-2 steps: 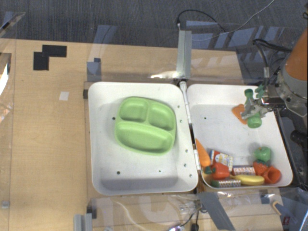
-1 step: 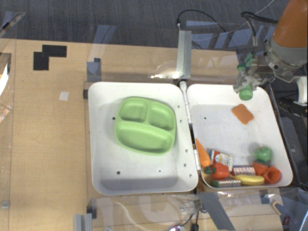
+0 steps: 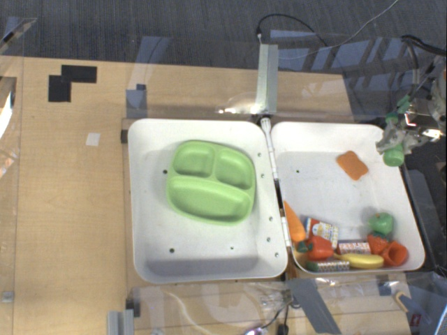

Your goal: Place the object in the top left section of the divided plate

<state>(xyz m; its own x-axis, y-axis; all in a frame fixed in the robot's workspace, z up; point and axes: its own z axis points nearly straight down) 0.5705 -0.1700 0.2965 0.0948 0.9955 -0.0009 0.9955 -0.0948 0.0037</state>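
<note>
Over at the right edge of the camera view, the gripper (image 3: 395, 147) hangs just past the upper right corner of the right bin (image 3: 321, 149), a pale grey and green cluster against the dark bench edge. It's too small and blurred here to call: whether the pincer is spread or clenched, I cannot tell, and nothing can be made out in its grasp. A green rounded part sits at its lower tip, right by the bin's rim.

Now the left bin (image 3: 147, 243). It holds the green divided plate (image 3: 209, 201), lying slightly turned, with two small sections along its upper side and one large section below. The top left section (image 3: 192, 158) shows bare green.

Across to the right bin. An orange block (image 3: 352, 165) lies alone in the upper part, on open white floor, near the gripper but apart from it. The rest is crowded along the bottom edge: a carrot (image 3: 294, 224) slanting against the left wall, a red pepper (image 3: 319, 247) just below it, a small printed box (image 3: 325, 228) beside that, a yellow banana (image 3: 362, 260) lying flat at the bottom rim, a green apple (image 3: 381, 222) further right, and an orange cup-like piece (image 3: 395, 254) in the lower right corner.
</note>
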